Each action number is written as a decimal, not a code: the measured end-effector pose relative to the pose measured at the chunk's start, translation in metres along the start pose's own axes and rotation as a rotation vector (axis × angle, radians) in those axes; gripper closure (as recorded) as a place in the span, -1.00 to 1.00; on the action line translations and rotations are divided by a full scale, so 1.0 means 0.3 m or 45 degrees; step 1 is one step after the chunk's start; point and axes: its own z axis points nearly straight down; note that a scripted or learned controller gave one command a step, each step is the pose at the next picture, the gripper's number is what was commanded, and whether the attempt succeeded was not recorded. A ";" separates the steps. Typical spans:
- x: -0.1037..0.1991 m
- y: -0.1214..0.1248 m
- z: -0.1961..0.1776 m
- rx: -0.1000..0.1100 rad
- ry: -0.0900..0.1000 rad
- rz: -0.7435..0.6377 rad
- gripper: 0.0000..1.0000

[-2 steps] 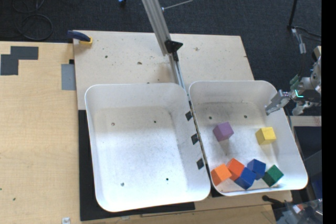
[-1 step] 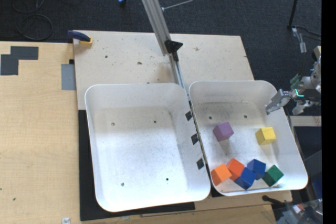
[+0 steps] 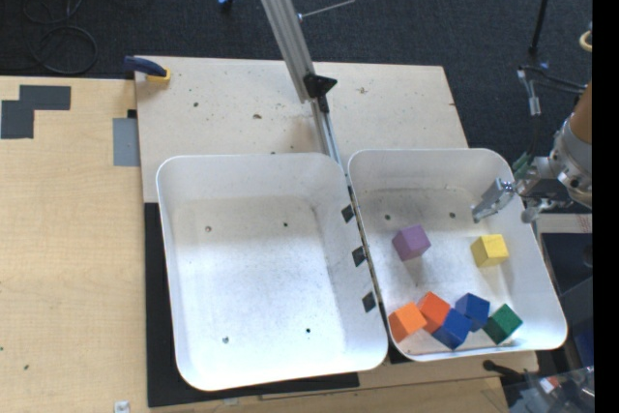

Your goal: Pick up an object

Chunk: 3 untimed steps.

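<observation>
The gripper (image 3: 489,201) is hanging empty, jaws slightly parted, near the yellow cube (image 3: 490,250); centring over it seems best.

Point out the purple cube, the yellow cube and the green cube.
purple cube (image 3: 411,242), camera view, top face.
yellow cube (image 3: 490,249), camera view, top face.
green cube (image 3: 503,322), camera view, top face.

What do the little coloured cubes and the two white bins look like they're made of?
The small coloured cubes, such as the purple cube and yellow cube, look like matte painted wood or foam: flat even colour, crisp edges, no shine. The shallow white bins, left and right, look like smooth moulded plastic with rounded rims, scuffed and speckled.
</observation>
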 end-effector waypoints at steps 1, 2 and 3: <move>0.001 0.031 0.186 0.002 0.001 0.001 -1.00; 0.000 0.019 0.377 -0.014 -0.008 0.002 -1.00; -0.002 0.021 0.334 -0.015 -0.004 0.008 1.00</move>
